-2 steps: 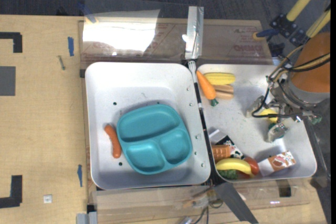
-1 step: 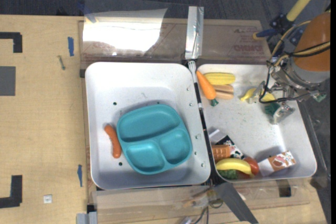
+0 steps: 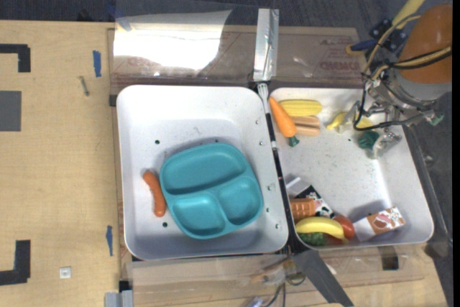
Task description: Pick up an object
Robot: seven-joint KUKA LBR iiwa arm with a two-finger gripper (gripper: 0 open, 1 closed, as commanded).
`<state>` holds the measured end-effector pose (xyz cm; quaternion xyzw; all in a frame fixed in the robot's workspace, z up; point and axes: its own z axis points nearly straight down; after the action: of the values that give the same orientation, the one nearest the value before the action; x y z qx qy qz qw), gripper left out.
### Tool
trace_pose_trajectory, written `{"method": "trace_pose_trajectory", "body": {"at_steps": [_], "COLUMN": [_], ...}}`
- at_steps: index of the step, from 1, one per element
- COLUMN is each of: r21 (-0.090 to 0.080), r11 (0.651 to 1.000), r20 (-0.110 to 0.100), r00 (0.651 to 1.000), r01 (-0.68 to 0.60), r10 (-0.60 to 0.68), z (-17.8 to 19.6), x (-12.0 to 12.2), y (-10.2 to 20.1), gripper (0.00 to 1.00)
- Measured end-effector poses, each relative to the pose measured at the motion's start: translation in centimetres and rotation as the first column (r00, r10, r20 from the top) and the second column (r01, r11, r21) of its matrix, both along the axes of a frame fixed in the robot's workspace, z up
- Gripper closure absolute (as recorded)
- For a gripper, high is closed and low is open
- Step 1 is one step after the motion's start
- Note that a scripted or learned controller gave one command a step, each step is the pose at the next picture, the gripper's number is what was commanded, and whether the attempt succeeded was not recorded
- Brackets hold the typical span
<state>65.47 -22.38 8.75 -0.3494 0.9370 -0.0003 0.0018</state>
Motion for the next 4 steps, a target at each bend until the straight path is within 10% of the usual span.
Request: {"method": "trace_pose_trajectory", "body": {"at_steps": [1, 2, 4], "r21": [0.001, -0.004, 0.002], "r11": [1.0, 0.997, 0.997], "r20": [0.017, 0.019, 0.031], "r00": [1.0, 0.997, 0.997], "r01": [0.003, -0.08, -0.073], "r10": [-0.003, 0.08, 0.073], "z": [1.5, 15.7, 17.4], "x": [0.4, 1.7, 1.9], "y": [0.1, 5.1, 5.3], "gripper": [1.0, 1.0, 1.0]}}
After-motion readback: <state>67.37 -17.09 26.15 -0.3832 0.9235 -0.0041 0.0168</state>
